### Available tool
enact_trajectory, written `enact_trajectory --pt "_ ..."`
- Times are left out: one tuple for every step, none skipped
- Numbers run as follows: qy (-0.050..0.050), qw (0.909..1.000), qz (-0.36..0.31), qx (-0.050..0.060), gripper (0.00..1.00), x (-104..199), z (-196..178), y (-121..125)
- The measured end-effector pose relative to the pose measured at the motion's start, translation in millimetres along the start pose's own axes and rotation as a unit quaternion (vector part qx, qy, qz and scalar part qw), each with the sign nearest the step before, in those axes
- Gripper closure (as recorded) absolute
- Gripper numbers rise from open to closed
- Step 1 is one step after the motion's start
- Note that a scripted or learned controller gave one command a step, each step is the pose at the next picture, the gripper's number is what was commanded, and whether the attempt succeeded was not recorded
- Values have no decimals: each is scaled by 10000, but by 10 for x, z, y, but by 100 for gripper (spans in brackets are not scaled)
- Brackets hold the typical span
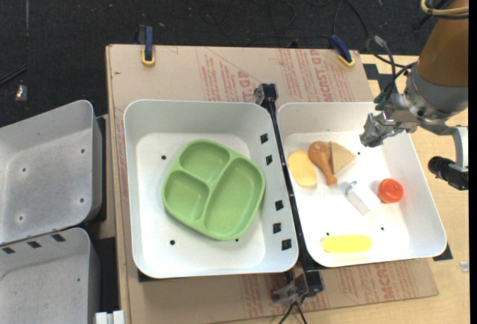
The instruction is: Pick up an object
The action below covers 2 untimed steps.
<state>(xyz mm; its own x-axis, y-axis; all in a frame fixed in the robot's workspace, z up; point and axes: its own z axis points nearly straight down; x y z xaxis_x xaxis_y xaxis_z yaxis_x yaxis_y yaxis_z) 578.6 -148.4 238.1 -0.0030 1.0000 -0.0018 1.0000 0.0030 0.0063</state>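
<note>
Glossy green plastic plate (pixel 215 188) in smooth white bin (pixel 141 166); matt brown cardboard (pixel 216 69) beneath.

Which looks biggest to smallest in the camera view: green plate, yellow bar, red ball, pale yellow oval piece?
1. green plate, far the largest
2. yellow bar and pale yellow oval piece: the bar is longer, the oval wider; too alike to rank
3. red ball, smallest

**Count of things in the bins**

Two white bins: left bin (pixel 141 188) and right bin (pixel 417 196). One green divided plate (pixel 215 188). One yellow oblong (pixel 346 243), one red round piece (pixel 390 191), one wooden spoon (pixel 323 160), one pale yellow oval (pixel 302 168), one tan wedge (pixel 343 157), one small white piece (pixel 357 197).
</note>
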Motion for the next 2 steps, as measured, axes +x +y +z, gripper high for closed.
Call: enact_trajectory --pt "16 10000 -26 18 100 567 -88 73" --pt "18 10000 -29 37 100 1177 27 143"
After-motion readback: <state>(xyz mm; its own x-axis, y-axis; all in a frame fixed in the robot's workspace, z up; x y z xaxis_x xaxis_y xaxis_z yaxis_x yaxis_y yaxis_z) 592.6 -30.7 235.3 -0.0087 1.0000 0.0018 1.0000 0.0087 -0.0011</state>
